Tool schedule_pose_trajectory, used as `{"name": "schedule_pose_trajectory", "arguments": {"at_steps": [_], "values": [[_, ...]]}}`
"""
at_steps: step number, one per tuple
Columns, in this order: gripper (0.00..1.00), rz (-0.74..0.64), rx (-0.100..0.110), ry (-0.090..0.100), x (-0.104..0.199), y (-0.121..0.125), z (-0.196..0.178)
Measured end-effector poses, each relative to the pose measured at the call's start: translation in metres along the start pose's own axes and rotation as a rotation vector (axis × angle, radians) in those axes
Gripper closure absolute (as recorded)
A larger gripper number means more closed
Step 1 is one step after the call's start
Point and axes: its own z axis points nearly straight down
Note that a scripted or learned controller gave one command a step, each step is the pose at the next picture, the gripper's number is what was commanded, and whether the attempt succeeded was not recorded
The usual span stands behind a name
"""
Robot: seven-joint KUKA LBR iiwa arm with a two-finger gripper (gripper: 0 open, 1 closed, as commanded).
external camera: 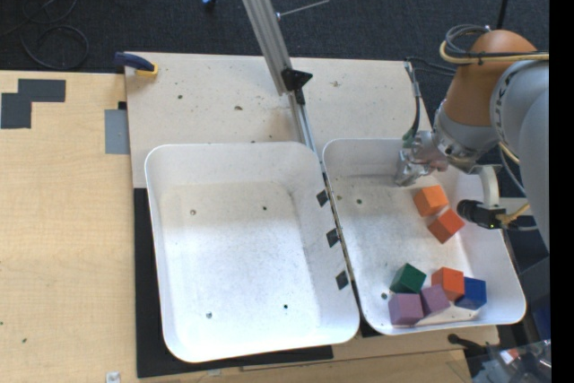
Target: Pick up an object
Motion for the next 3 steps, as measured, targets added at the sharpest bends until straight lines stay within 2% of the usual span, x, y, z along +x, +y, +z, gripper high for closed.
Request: {"name": "schedule_pose_trajectory", "arguments": {"at_steps": [2,3], "values": [[1.00,0.003,-0.007,-0.001,0.007,-0.003,-0.107],[1.00,0.005,0.001,0.002,0.055,-0.003,-0.100]]}}
